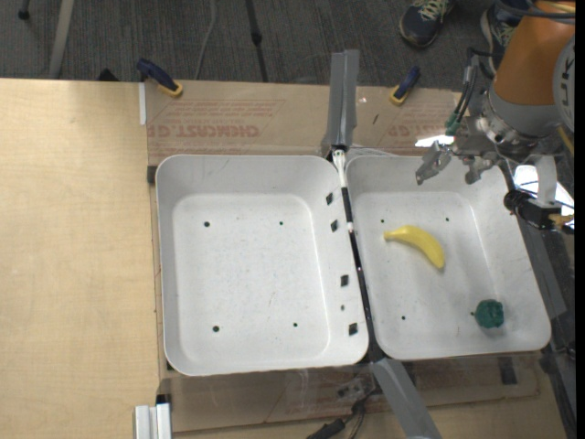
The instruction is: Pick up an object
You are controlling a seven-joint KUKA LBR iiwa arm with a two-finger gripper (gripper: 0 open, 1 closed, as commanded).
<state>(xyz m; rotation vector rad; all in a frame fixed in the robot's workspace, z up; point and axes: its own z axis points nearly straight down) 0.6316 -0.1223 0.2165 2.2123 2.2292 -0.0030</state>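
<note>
Two white bins sit side by side; the right bin [512, 273] holds a yellow banana [418, 244] near its centre and a small green object [489, 314] in its near right corner. The gripper [452, 168] hangs over the bin's far edge, fingers apart and empty. The banana lies nearer than the gripper and slightly left, its long axis running from far left to near right.

arm [539, 53] cut off at right edge, green object [490, 314] too small to identify

Yellow banana [417, 244], green ball [489, 314]
</note>
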